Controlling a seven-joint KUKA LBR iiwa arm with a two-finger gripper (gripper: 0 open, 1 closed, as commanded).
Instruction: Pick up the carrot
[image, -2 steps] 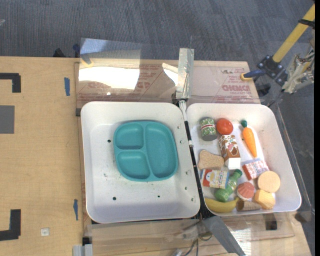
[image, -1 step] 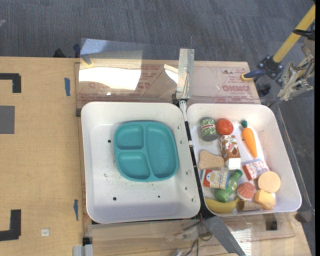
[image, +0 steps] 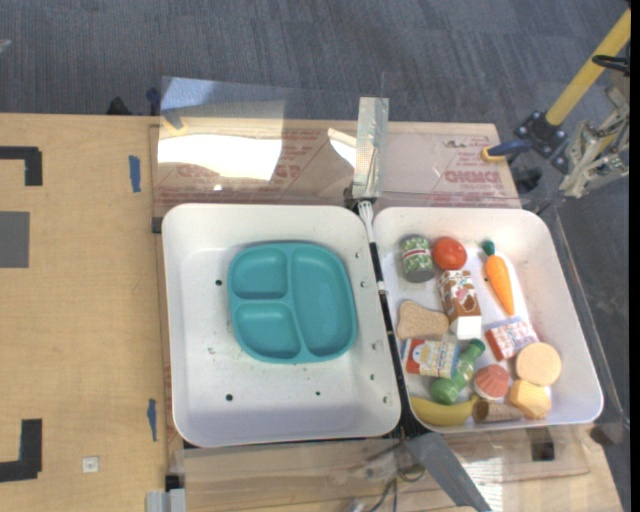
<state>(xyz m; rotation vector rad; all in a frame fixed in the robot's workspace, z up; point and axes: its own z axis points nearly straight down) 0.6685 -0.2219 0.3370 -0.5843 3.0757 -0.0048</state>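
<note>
Crowding looks like the main hazard: the right bin (image: 573, 300) holds a packed jumble of toy food. Near its back right, the carrot (image: 499, 283) lies just beside a printed box (image: 459, 292), which descending fingers might clip.

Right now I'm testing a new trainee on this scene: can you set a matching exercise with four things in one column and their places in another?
Things:
1. carrot
2. banana
3. teal plate
4. tomato

Places:
A. near edge of the right bin
B. middle of the left bin
C. far part of the right bin, beside a small can
D. right bin, lying lengthwise right of the tomato

Pairs: 1-D, 2-A, 3-B, 4-C
</note>
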